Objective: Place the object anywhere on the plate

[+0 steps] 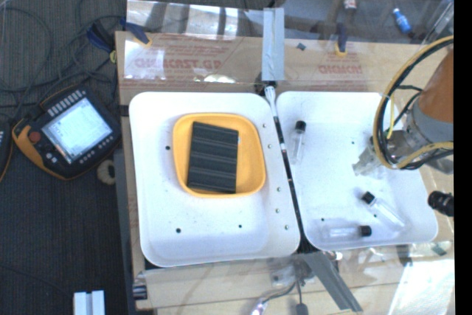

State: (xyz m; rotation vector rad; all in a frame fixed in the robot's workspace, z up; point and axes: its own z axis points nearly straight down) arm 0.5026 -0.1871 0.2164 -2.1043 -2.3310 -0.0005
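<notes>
Plate [255, 158] in left bin [147, 225] already carries dark ribbed block [213, 157], so we judge placement done; pincer [371, 162] over right bin [332, 107], grip state we cannot tell.

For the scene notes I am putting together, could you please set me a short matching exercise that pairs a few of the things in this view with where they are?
Things:
1. dark ribbed block
2. yellow plate
3. clear vial
4. teach pendant

Places:
A. on the floor, left of the bench
B. in the left bin
C. on the plate
D. in the right bin, near its left wall

Pairs: 1-C, 2-B, 3-D, 4-A
</notes>
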